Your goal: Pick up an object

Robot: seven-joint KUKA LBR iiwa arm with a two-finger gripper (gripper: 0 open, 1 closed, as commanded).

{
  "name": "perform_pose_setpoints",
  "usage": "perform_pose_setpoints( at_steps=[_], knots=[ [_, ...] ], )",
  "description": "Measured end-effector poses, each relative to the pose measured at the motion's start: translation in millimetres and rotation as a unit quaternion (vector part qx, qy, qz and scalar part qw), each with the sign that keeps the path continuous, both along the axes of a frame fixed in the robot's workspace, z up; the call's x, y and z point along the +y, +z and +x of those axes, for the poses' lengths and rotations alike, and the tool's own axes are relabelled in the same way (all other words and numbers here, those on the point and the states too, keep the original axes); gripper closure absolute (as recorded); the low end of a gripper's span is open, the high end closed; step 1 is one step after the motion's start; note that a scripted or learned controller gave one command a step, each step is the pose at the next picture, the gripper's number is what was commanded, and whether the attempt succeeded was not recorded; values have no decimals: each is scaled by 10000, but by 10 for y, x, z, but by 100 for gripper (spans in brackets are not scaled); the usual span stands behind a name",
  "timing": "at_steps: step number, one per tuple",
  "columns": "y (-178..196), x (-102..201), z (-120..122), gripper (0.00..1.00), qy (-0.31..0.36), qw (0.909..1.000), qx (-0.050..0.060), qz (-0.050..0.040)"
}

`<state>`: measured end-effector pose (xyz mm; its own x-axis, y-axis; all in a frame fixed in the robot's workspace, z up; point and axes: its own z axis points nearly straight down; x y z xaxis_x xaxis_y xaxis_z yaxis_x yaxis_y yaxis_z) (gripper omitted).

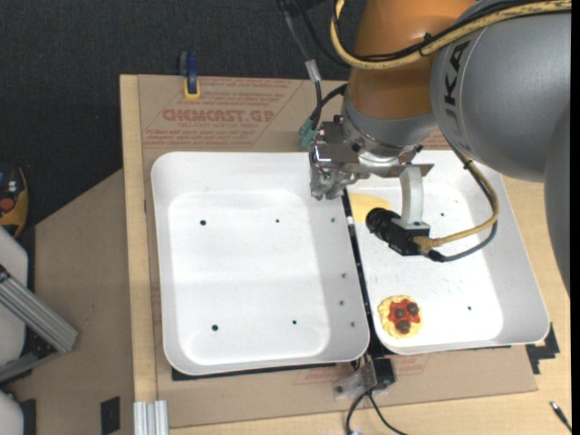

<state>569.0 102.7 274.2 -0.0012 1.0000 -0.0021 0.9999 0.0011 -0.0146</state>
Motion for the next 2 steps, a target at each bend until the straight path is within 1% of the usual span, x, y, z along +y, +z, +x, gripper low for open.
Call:
perform_pose_setpoints(
  at_steps=[1, 2],
  knots=[
    [64, 865, 138, 100, 38, 10000, -85, 30],
    [349, 1246, 106, 100, 17, 10000, -95, 24]
  ],
)
